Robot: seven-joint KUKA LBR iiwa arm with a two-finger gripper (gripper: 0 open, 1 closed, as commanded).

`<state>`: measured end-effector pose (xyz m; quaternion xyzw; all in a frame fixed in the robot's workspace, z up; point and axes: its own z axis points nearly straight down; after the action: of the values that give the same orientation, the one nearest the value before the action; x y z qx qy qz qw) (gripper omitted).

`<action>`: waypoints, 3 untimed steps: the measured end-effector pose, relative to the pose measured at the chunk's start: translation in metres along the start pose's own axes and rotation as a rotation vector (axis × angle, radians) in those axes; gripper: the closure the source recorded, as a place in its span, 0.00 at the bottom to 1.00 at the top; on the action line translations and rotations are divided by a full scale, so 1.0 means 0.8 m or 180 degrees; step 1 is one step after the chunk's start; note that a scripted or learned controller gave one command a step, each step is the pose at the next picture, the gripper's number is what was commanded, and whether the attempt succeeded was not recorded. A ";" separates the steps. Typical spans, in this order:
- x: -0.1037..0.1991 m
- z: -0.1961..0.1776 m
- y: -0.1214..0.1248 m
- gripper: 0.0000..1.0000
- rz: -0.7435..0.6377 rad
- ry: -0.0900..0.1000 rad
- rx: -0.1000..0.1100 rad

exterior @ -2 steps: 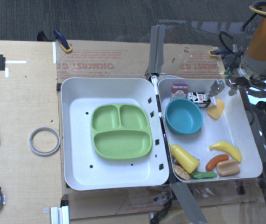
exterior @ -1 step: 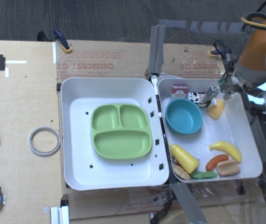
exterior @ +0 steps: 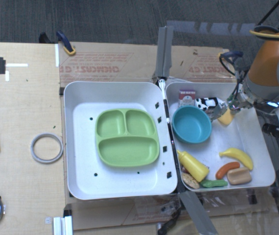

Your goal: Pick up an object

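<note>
Faintly, mirrored lettering runs across cardboard (exterior: 110,62) behind both bins (exterior: 76,131).

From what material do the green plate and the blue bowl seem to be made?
The green plate looks like matte moulded plastic: one even colour, soft rounded dividers, no sharp glare. The blue bowl also looks like plastic, with a smooth, slightly glossy inside and a thin rim. Silicone cannot be excluded for either.

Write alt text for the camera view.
The gripper reaches from the right into the right bin, beside a blue bowl, banana and other toy food. The left bin holds a green divided plate.
</note>
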<state>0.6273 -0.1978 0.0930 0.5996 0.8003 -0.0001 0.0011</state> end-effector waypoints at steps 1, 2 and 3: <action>-0.001 -0.013 0.001 1.00 0.0005 -0.0006 -0.0007; -0.001 -0.013 0.001 0.00 0.0006 -0.0006 -0.0007; -0.002 -0.026 0.002 1.00 0.0010 -0.0013 -0.0016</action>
<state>0.6289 -0.1992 0.1139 0.6008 0.7994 0.0007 0.0042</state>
